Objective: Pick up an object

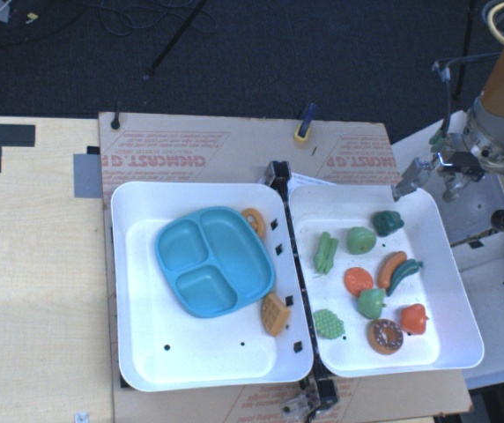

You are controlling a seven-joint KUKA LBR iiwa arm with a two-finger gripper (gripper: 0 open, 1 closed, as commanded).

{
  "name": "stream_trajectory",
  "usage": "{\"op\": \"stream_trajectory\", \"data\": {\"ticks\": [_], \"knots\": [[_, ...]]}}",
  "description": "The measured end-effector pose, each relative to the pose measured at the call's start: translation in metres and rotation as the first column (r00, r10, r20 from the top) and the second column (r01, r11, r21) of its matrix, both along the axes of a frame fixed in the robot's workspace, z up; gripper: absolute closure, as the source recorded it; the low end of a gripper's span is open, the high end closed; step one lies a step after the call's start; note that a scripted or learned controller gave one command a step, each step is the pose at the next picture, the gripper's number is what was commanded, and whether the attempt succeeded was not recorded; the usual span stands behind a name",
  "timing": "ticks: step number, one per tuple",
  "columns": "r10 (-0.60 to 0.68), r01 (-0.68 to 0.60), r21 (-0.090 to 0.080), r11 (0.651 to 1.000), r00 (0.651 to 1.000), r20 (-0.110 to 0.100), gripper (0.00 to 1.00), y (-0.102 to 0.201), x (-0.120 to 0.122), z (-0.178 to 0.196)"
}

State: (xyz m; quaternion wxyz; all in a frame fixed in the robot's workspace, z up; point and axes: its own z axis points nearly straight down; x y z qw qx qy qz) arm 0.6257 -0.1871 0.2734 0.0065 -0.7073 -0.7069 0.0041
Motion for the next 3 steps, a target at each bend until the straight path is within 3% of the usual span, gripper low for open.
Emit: {"op": "stream_trajectory", "data": {"ticks": [1,3], "knots": [[0.002,-0.002,-0.002,1.000,1.000,0.012,0.00,0.000,0.002,0.008],[0.003,-0.003,-0.001,1.000,1.000,0.008,0.00,0.007,-0.002,-0.080]]}}
